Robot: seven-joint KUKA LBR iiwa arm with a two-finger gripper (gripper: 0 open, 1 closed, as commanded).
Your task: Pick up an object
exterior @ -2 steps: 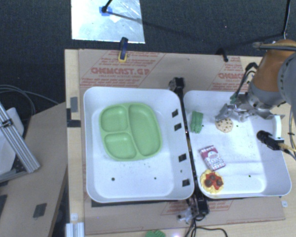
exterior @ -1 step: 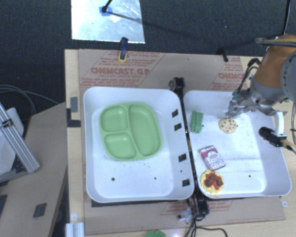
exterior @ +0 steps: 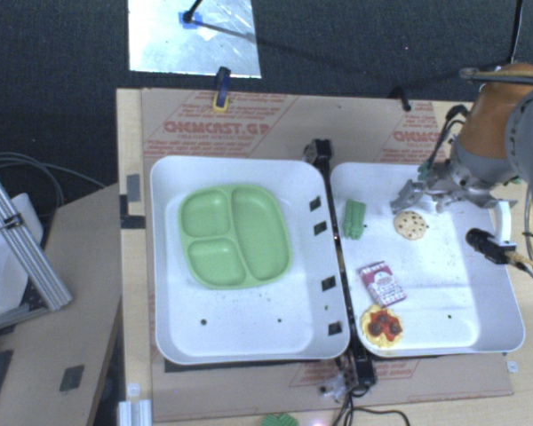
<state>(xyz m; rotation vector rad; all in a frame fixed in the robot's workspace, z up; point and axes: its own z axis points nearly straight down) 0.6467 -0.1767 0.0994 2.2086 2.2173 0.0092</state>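
Observation:
My gripper (exterior: pixel 419 204) hangs over the far part of the right bin (exterior: pixel 497 313), open, with nothing between its fingers. A round chocolate-chip cookie (exterior: pixel 411 226) lies on the bin floor just below and in front of it. A green block (exterior: pixel 354 218) rests near the bin's left wall. Toward the front are a red and white packet (exterior: pixel 383 283) and a yellow disc with red topping (exterior: pixel 382 325).
The left bin (exterior: pixel 173 327) holds a green divided plate (exterior: pixel 234 236). A black divider (exterior: pixel 333 238) with clips runs between the two bins. The grey arm with its orange band (exterior: pixel 502 118) comes in from the upper right, with a black part (exterior: pixel 487 245) beside it.

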